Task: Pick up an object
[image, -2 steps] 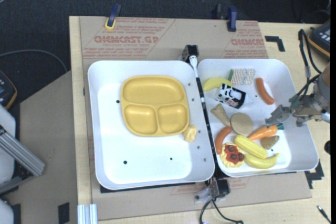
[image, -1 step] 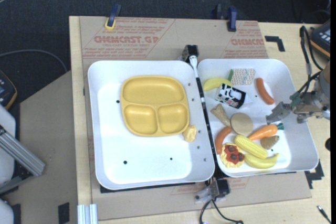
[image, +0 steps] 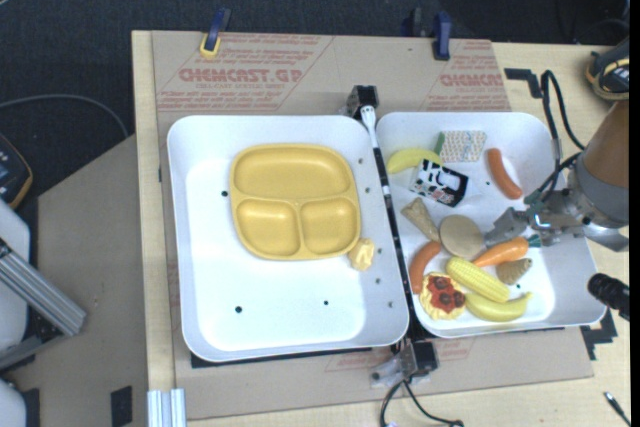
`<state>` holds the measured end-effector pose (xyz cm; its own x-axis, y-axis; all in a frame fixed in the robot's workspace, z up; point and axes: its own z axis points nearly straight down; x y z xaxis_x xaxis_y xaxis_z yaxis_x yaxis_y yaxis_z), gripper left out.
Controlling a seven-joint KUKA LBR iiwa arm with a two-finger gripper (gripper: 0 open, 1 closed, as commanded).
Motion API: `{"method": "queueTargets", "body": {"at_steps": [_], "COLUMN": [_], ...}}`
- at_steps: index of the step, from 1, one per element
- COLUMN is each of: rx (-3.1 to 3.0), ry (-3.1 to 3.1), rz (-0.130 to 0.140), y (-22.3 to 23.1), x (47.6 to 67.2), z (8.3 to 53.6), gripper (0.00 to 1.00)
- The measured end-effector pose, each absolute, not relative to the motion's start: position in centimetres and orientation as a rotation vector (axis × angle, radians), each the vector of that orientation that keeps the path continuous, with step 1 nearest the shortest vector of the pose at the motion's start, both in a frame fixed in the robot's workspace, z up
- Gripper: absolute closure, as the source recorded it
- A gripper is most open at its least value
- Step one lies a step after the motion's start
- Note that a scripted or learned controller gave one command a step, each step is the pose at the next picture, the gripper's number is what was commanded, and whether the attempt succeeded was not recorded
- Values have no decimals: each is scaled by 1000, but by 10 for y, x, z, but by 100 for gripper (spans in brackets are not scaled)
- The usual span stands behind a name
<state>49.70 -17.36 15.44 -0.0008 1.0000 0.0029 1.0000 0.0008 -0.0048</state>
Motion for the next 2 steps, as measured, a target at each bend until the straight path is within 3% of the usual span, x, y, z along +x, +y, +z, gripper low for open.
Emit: {"method": "queueTargets", "body": {"at_steps": [1,2], "rx": [-2230,-2240], "ry": [-2229,-2236], "rz": [0,-9], "y": [-171,-176], "x": [507,513], "z": [100,93], "gripper": [0,0]}}
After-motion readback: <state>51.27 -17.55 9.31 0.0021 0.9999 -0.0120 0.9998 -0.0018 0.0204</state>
